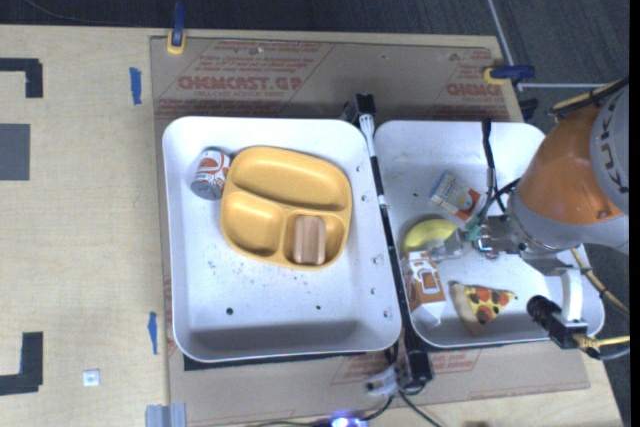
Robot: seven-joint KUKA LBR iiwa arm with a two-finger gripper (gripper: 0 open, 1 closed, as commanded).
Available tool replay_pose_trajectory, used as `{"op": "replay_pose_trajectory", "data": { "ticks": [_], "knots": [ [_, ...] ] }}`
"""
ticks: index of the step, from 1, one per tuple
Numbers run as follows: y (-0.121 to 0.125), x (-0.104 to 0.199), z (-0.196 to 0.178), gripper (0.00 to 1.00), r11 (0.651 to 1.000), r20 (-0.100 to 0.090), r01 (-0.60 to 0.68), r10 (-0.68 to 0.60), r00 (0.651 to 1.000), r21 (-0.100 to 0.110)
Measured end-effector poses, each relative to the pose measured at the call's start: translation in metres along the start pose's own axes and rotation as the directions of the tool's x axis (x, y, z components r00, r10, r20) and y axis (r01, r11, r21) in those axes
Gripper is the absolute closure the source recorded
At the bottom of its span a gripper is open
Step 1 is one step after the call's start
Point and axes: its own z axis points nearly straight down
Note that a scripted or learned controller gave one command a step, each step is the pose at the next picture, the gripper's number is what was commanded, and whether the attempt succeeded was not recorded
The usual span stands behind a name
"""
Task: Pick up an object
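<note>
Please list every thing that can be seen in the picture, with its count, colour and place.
bins: two, white, side by side on the bench.
divided tray: one, yellow, in the left bin.
block: one, tan, in a compartment of the tray.
can: one, red and silver, left bin, beside the tray.
lemon: one, yellow, right bin.
pizza slice: one, toy, right bin, near edge.
small carton: one, white and orange, right bin.
packet: one, pale, right bin.
arm: one, grey with orange band, over the right bin.
gripper: one, beside the lemon.

Arm (585, 180) cut off at the right edge; pincer (470, 237) fingers too small to tell.
</note>
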Motion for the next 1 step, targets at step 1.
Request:
{"op": "replay_pose_trajectory", "data": {
  "ticks": [1],
  "knots": [
    [-0.0003,0.0001,0.0001,0.0,1.0,0.001,-0.001,0.001,1.0,-0.001]
  ]
}}
